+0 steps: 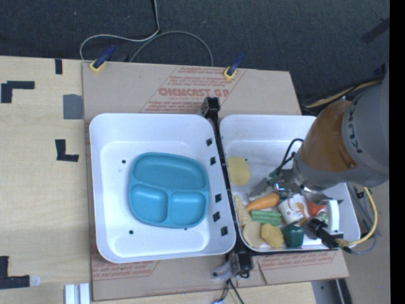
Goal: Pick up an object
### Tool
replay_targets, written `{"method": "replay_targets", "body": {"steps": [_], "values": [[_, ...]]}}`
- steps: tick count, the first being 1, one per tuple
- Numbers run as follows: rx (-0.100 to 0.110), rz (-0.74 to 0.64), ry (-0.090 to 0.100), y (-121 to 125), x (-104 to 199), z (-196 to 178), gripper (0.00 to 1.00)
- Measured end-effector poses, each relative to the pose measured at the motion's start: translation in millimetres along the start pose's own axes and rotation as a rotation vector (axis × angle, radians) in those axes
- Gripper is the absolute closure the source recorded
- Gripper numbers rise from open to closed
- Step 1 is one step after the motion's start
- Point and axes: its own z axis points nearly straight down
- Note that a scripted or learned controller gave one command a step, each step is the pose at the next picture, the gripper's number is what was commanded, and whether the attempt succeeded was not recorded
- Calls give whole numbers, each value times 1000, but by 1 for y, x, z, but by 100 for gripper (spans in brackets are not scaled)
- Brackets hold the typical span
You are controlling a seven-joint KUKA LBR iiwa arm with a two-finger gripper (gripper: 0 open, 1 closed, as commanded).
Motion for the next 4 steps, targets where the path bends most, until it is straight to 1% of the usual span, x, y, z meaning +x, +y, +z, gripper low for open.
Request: {"method": "replay_targets", "body": {"steps": [1,2,3,4], "values": [[5,-2,4,49,31,1,0],[1,1,3,4,31,0,0],[-1,-1,4,-1,30,0,0],[5,-1,7,1,29,0,0]]}}
